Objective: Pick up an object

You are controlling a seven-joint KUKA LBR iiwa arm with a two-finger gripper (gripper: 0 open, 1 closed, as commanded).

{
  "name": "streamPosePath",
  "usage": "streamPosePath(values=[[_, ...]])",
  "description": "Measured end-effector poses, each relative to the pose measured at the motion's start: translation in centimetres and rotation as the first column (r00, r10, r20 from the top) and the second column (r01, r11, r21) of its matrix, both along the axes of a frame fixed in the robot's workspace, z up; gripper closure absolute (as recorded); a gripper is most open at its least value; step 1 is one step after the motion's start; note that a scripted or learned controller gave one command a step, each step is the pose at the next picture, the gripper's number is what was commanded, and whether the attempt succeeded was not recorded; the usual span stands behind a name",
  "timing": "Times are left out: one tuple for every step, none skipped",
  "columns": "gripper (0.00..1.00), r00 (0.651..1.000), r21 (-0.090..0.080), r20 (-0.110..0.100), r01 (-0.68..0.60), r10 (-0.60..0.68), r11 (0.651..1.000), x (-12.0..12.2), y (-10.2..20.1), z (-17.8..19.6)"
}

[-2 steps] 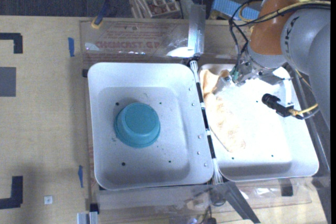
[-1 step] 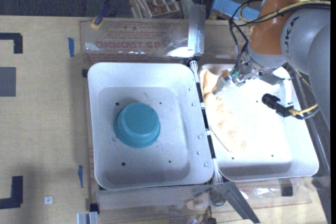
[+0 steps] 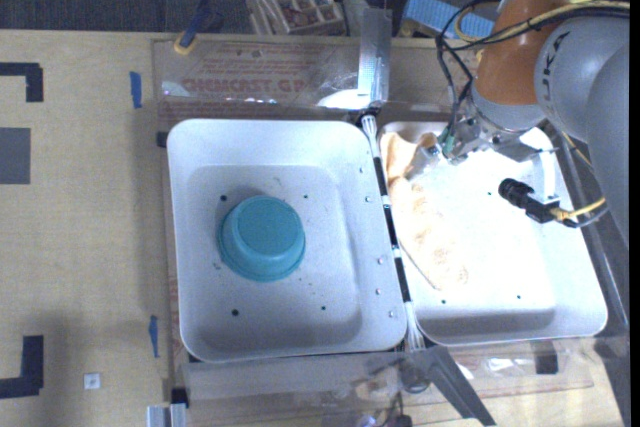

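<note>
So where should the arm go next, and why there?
Probably a short drop toward the pale cloth lying in the right bin. The gripper hangs over that bin's far left corner, near the cloth's upper end, while the teal bowl sits away in the left bin.

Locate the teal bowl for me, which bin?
The teal bowl sits upside down in the left bin, a little left of its middle, well apart from the gripper, which is over the right bin.

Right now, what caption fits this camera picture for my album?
Robot arm's gripper hovers over the right bin; a teal bowl sits upside down in the left bin.
</note>
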State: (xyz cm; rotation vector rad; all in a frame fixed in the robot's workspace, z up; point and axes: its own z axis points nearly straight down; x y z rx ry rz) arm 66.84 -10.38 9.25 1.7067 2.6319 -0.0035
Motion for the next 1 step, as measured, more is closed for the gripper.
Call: streamPosePath(values=[[0.00,1.000,0.000,0.000,0.000,0.000,1.000,0.00,0.00,0.00]])
